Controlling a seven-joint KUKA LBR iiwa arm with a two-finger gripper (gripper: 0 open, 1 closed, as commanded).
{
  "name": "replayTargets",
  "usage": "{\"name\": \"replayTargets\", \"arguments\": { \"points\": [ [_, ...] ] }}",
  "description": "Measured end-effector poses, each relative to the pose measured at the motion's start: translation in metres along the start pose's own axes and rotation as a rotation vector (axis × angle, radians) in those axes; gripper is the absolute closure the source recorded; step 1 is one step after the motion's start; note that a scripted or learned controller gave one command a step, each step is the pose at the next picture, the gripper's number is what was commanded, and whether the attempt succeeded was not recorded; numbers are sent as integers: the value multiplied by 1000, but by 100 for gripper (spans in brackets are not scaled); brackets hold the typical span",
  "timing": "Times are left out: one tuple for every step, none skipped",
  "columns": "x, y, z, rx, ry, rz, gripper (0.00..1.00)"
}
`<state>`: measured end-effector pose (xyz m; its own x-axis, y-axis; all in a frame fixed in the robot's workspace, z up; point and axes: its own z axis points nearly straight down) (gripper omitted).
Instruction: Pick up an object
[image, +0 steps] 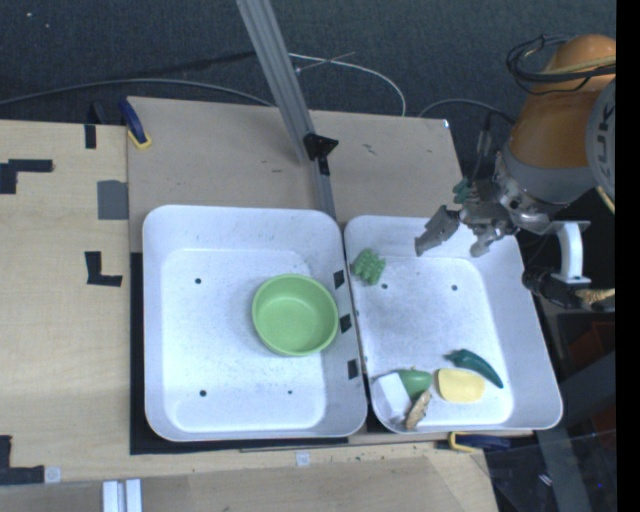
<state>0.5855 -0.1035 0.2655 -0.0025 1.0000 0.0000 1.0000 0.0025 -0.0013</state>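
Claw hangs over the far edge of the right bin, its two fingers spread wide, one tip at the left near the bin's rear rim and the other at the right. Nothing sits between them and they touch no object.

Nearest thing to the claw is a small green lump, lying in the right bin's far left corner, to the left of the claw and slightly nearer the camera, clearly apart from it. The rest of that bin's things lie along its near edge, well apart from the claw: a dark green pepper, a yellow piece just beside and below it, a green-and-white piece to the left of the yellow one, and a tan stick tilted at the near rim.

In the left bin a green bowl stands upright, right of centre, far from the claw.

A grey pole slants down to the seam between the bins.
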Motion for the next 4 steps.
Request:
{"name": "replayTargets", "arguments": {
  "points": [
    [0, 0, 0, 0, 0, 0, 0],
    [3, 1, 44, 4, -1, 1, 0],
    [1, -2, 88, 5, 0, 2, 0],
    [8, 4, 137, 6, 0, 1, 0]
  ]
}}
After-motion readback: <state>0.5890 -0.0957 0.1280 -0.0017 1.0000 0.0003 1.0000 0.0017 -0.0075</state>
